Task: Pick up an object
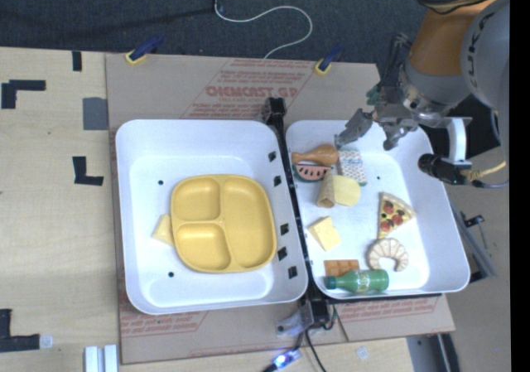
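I see the gripper [374, 132] spread open, holding nothing, above the right bin's [439, 196] far end. Toy food [339, 180] below sits crowded; risk: fingers straddle two pieces, grasp slips.

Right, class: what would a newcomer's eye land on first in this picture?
Probably the yellow divided plate in the middle of the left bin. Next, the cluster of toy food in the right bin: a pizza slice, a croissant and a green bottle. Then the gripper, hanging over that bin's far end.
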Motion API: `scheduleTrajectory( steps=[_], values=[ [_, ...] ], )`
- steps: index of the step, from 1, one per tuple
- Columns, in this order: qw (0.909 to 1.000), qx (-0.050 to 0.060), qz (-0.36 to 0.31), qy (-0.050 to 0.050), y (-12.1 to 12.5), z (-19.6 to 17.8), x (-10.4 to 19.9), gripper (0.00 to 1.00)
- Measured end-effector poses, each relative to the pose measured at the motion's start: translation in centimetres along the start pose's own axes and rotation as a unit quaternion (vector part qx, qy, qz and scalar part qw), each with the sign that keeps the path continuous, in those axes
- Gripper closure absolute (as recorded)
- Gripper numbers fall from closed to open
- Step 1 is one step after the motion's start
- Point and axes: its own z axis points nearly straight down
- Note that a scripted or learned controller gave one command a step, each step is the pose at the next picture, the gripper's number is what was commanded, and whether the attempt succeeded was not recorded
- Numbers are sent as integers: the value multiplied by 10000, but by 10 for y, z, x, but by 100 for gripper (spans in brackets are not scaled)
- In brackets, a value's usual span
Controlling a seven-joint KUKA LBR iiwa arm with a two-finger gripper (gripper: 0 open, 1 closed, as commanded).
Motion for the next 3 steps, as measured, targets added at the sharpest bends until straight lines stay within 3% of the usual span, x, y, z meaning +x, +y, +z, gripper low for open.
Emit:
scheduleTrajectory(
  steps=[1, 3],
  values=[
    [10000, -66, -13, -5, 2, -9, 0, 0],
    [10000, -53, -10, -12, -8, 83, -2, 0]
  ],
)
